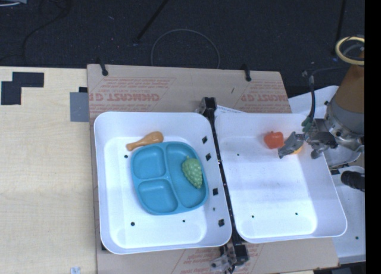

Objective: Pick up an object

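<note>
The red object (274, 140) lay in the right bin (280, 219), just left of the gripper (296, 146) in frame; whether its jaws stood open I could not tell.

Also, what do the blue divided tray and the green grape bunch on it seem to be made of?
The blue divided tray looks like moulded plastic with a smooth, slightly matte finish: uniform colour and rounded compartment edges. The green grape bunch, lying in the tray's right compartment, is probably a plastic or rubber toy: its bumpy surface has one even colour. The view is too coarse to be sure.
</note>
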Controlling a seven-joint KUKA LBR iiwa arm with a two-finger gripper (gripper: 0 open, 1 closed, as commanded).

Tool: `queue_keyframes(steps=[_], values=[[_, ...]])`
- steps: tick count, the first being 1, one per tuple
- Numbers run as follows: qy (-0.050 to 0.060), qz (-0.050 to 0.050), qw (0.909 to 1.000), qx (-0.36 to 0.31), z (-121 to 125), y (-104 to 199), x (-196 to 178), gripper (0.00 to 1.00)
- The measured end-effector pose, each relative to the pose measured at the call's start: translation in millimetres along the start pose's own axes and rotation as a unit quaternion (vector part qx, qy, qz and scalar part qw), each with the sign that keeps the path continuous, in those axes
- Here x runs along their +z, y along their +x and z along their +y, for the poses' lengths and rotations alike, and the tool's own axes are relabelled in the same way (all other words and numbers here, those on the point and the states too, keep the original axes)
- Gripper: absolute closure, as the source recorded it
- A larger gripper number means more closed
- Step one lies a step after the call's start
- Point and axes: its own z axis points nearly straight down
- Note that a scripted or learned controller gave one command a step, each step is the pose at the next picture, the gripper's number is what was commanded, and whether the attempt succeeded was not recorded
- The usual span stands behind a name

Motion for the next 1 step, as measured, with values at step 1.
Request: queue_keyframes(steps=[1], values=[[-0.006, -0.001, 1.0, -0.001, 2.6, 0.0, -7.7, 0.0]])
